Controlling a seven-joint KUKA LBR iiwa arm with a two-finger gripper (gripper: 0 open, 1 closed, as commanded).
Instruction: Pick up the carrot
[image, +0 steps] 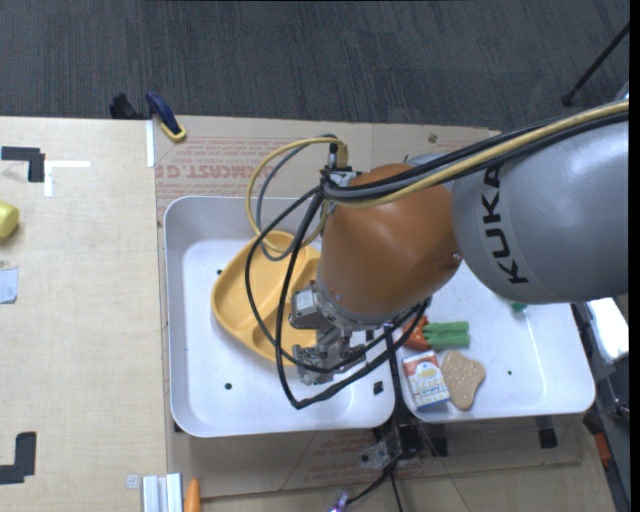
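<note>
1. Far left, on the bench (80, 330): a small yellow object (7, 220) at the frame edge, well apart from the bins.
2. Left bin (190, 380): a yellow divided plate (240, 295) lies tilted against the middle of it, partly under the arm.
3. The arm (540, 210) reaches in from the right; its orange band (385, 245) sits over the seam between the bins, with black and yellow cables looping around it.
4. The tool (322, 345) hangs below the band, over the left bin's right part, just beside the plate's lower edge. Cannot tell whether it is wide or narrow; cables and housing hide it.
5. Right bin (540, 395): the carrot (418, 335) peeks out beside the arm, orange tip only, touching a green item (447, 332).
6. Below those: a small carton (427, 381) and a tan cookie-shaped piece (464, 376), touching each other.
</note>
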